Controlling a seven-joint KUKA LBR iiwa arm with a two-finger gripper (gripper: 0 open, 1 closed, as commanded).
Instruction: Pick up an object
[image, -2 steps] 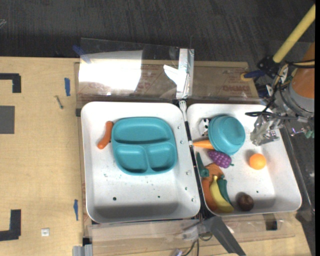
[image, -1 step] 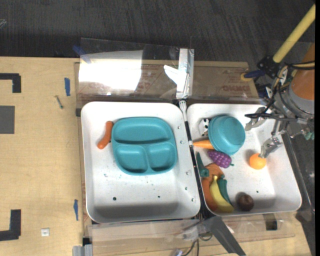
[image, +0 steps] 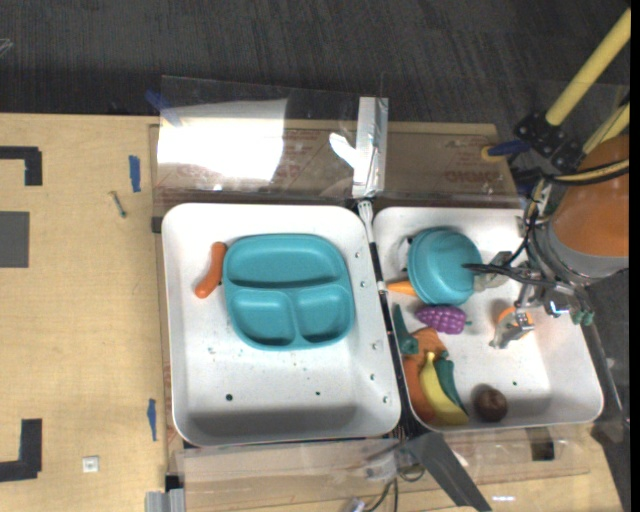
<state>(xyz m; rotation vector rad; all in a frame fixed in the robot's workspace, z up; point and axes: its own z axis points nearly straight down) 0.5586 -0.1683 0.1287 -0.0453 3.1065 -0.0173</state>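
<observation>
Nearest the lens, a brown round fruit (image: 489, 402) lies in the right bin (image: 570, 390) by its front wall, with a yellow banana (image: 440, 385) just to its left against the divider. Behind them sit a purple grape bunch (image: 442, 319) and a teal pot (image: 441, 265). From the right, the hand (image: 512, 328) hangs over the right bin's floor, near the grapes but apart from them; whether it is open or closed cannot be told. Across in the left bin (image: 190, 380), a teal divided plate (image: 290, 288) has an orange carrot (image: 211, 270) beside it.
</observation>
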